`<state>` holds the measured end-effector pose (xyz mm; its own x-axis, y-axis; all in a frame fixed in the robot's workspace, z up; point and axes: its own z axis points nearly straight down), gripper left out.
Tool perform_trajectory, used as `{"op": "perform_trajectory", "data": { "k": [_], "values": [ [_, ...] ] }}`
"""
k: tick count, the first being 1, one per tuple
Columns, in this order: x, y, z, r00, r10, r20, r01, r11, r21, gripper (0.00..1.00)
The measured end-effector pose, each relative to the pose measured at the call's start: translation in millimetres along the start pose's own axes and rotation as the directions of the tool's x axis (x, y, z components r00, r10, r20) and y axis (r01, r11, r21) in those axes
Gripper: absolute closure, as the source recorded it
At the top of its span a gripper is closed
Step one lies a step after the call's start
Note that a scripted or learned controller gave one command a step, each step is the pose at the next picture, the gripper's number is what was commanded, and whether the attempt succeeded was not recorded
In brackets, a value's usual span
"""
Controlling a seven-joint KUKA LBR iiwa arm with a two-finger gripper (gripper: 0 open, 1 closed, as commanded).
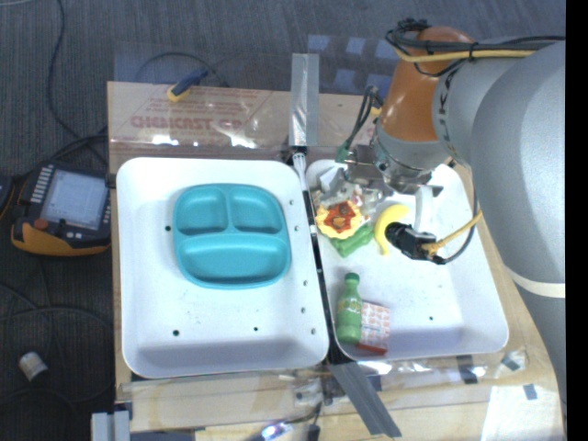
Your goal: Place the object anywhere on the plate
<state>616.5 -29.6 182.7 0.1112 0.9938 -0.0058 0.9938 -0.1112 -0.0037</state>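
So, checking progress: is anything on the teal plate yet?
Nothing lies on the teal plate; all three of its compartments show bare. The green bottle sits in the other bin.

A teal three-compartment plastic plate (229, 235) lies in the left white bin (138, 338). In the right white bin (459, 324), a red-yellow-green toy (342, 221) lies behind a green plastic bottle (349, 308).

Overhead slanted view of both bins (129, 246)
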Motion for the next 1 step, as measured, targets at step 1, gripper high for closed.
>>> {"op": "perform_trajectory", "data": {
  "k": [1],
  "values": [
    [-0.2, 0.1, -0.2, 1.000, 0.000, 0.000, 0.000, 1.000, 0.000, 0.00]
  ]
}}
